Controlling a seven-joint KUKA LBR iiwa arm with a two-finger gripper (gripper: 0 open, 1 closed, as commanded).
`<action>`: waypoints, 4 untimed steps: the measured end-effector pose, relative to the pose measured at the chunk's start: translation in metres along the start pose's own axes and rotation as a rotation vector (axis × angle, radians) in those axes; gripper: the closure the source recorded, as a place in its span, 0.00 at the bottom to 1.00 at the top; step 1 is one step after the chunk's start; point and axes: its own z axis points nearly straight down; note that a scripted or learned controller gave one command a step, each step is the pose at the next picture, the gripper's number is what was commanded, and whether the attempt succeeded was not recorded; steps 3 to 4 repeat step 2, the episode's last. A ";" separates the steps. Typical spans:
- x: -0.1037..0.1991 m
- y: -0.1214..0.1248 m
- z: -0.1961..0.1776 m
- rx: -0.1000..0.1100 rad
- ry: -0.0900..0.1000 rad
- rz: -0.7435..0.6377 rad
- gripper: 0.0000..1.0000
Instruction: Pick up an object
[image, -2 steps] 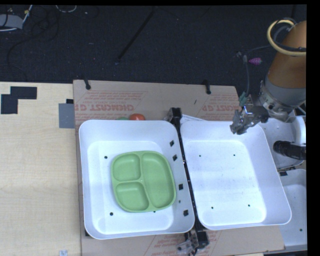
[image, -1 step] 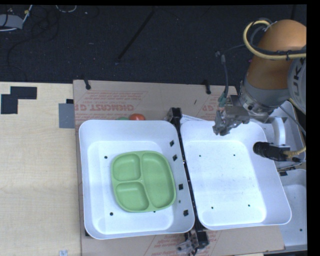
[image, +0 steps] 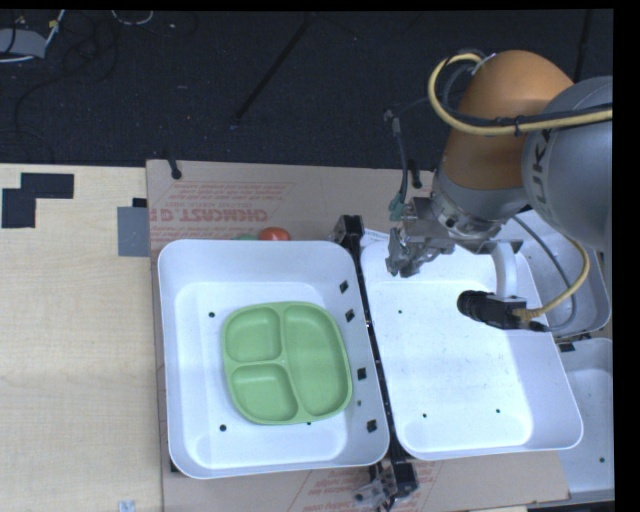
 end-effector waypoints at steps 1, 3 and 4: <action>0.054 0.002 0.002 -0.002 0.000 -0.001 1.00; 0.107 -0.006 0.024 0.001 -0.001 -0.001 1.00; 0.107 -0.006 0.024 0.001 -0.001 -0.001 1.00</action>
